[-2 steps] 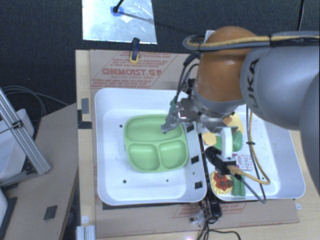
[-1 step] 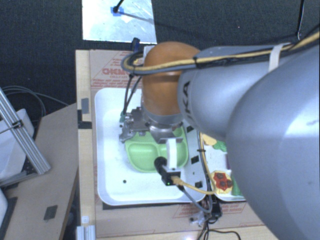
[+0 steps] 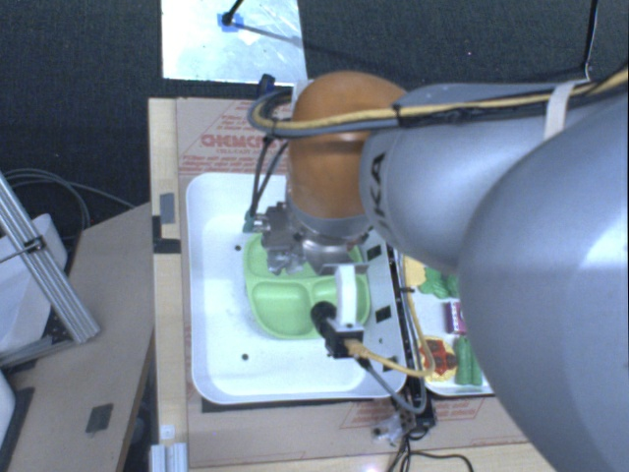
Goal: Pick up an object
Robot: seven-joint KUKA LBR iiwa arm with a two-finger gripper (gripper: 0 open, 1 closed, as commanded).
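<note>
A light green, tray-like object [image 3: 280,303] with shallow hollows lies in the middle of the left white bin [image 3: 216,264]. My gripper [image 3: 295,256] is low over the green object's far edge, beneath the orange band of the wrist. The wrist and arm hide the gripper's tips and the right part of the green object. I cannot see whether the gripper touches the green object.
The right bin [image 3: 472,386] holds several small colourful things [image 3: 447,318], yellow, green, red and purple, mostly hidden under the grey arm. The bins rest on a brown cardboard sheet [image 3: 211,141]. A shiny square plate [image 3: 231,28] lies behind them.
</note>
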